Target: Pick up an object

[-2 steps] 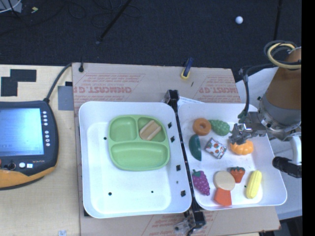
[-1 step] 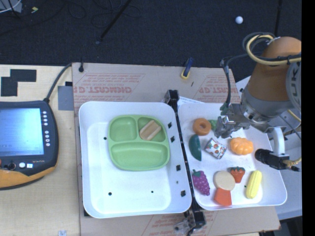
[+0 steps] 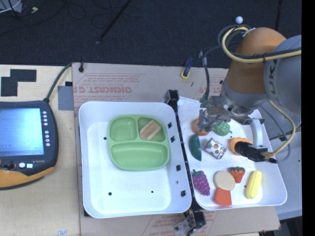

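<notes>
My gripper (image 3: 210,123) hangs low over the back left part of the right bin (image 3: 275,196). It sits between an orange toy (image 3: 198,129) on its left and a green toy (image 3: 223,129) on its right, close to both. Just in front of it lie a small printed can (image 3: 215,148) and a dark green vegetable (image 3: 195,147). Nothing shows clearly between the fingers.
Further forward in the right bin are purple grapes (image 3: 201,182), a beige disc (image 3: 224,180), an orange-red block (image 3: 223,197), a strawberry (image 3: 237,173), yellow corn (image 3: 254,184) and an orange fruit (image 3: 238,143). The left bin (image 3: 98,195) holds a green divided plate (image 3: 138,154) with a tan piece (image 3: 150,130).
</notes>
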You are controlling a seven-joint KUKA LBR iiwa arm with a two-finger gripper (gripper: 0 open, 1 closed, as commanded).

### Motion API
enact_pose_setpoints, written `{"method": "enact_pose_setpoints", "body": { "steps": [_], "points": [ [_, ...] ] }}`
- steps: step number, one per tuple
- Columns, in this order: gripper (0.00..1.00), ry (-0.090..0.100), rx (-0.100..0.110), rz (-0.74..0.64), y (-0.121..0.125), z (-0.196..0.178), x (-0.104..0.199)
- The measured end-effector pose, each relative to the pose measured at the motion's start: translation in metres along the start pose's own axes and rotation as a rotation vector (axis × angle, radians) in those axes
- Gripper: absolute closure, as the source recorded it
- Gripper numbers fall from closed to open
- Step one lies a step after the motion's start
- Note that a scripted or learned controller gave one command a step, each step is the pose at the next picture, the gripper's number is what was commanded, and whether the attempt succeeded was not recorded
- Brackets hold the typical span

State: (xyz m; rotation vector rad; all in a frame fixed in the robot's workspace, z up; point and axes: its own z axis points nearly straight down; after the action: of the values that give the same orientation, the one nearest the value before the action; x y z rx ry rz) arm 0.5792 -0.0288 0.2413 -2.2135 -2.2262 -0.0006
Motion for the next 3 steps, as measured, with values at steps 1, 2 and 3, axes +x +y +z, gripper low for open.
{"method": "enact_pose_setpoints", "body": {
  "steps": [1,2,3],
  "points": [
    [1.00,-0.001,0.002,0.001,0.015,0.019,0.054],
    [1.00,-0.001,0.001,0.003,0.022,0.008,0.073],
    [1.00,-0.002,0.003,0.004,0.019,0.006,0.074]
  ]
}}
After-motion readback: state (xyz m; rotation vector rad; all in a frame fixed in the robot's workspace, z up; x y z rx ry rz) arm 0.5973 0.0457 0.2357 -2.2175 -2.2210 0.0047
